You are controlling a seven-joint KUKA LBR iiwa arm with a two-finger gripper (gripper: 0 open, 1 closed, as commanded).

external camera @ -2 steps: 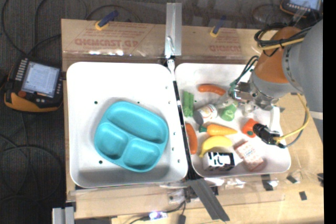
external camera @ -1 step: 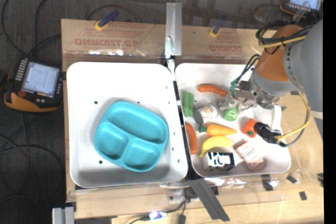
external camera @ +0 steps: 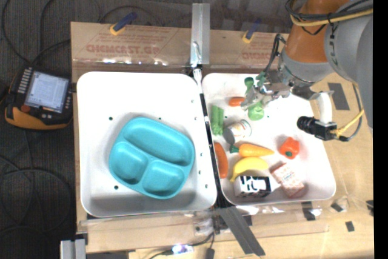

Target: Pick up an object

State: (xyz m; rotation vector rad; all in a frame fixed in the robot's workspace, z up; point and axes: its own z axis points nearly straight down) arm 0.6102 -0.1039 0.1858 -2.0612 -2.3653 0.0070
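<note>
The right bin (external camera: 306, 111) holds several toy foods. My gripper (external camera: 259, 96) hangs over its far part, right above a small green piece (external camera: 256, 111), with another green piece (external camera: 249, 81) just behind it. A small orange piece (external camera: 236, 101) lies to the gripper's left. Nearer the front lie a green cucumber (external camera: 216, 118), a silver can (external camera: 238, 129), a carrot (external camera: 256, 149), a banana (external camera: 247, 165), a red pepper (external camera: 290, 147), a red chili (external camera: 221, 161), a black-and-white box (external camera: 253, 185) and a pink carton (external camera: 287, 179). I see nothing lifted off the bin floor.
The left bin (external camera: 88, 130) holds a teal divided tray (external camera: 153, 156). A metal divider (external camera: 200, 33) runs between the bins. A black cylinder (external camera: 314, 125) on the arm hangs over the right bin's right side. A handheld pendant (external camera: 39, 97) lies on the floor at left.
</note>
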